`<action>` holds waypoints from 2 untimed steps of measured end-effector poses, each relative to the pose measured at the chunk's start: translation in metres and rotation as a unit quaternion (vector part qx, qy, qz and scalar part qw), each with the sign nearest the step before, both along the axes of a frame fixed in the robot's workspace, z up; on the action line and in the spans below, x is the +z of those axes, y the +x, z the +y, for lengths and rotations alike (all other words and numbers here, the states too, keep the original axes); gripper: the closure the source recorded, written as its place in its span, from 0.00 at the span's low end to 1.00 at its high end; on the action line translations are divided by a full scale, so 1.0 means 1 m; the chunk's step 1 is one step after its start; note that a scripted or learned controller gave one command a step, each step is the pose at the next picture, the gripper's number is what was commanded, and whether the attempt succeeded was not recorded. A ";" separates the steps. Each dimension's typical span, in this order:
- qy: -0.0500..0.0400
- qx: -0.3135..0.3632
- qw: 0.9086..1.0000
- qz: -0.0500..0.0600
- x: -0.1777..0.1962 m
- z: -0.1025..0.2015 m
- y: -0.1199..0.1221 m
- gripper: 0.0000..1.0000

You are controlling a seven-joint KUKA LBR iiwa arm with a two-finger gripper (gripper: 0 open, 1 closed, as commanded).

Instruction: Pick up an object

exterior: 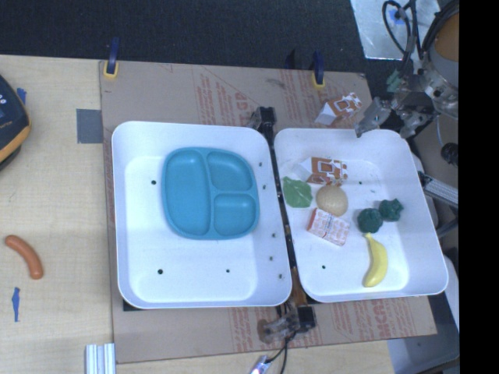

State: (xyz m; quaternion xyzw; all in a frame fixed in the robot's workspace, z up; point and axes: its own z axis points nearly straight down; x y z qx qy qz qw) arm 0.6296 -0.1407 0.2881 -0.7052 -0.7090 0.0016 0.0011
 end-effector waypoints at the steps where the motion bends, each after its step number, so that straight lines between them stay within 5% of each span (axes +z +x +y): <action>1: 0.000 -0.001 1.000 0.002 -0.152 -0.038 -0.028 0.00; 2: 0.000 0.000 1.000 0.000 -0.197 -0.058 -0.079 0.00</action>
